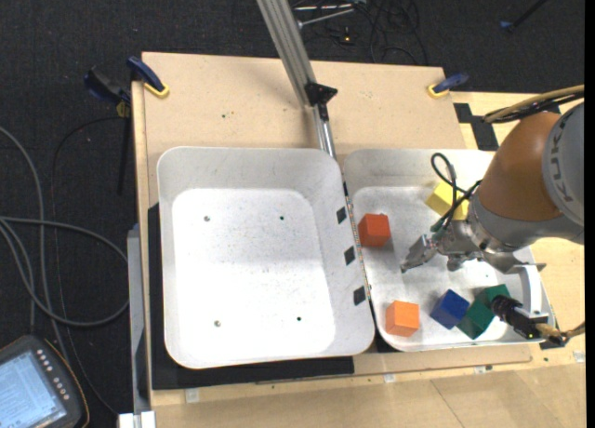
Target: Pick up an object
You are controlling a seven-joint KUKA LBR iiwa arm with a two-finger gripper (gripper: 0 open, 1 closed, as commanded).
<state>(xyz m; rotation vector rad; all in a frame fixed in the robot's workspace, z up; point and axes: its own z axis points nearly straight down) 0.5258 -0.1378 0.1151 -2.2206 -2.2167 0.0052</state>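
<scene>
Two shallow white bins side by side on a pale wooden bench (242, 105), left bin (186, 175) showing bare speckled floor, right bin (395, 170) holding the blocks. In the right bin: an orange-red block (374, 230) near the left wall, a lighter orange block (403, 317) toward the front, a blue block (451, 309) just right of that, a green block (482, 313) touching or just beside the blue one, and a yellow block (444, 199) toward the back, partly hidden by a black cable and the arm. Grey arm (535, 184) with orange band reaching in from the right, letters "KU" readable in black on its casing at the frame's right edge. Gripper (416, 257) low over the middle of the right bin, between the orange-red block and the blue one, touching neither. Fingers too small and dark to judge as spread or pressed together; nothing seen pinched there. Blue and yellow clamps (147, 76) at the bench's back corners. Tablet screen (26, 389) on the dark floor at lower left, text unreadable.
</scene>
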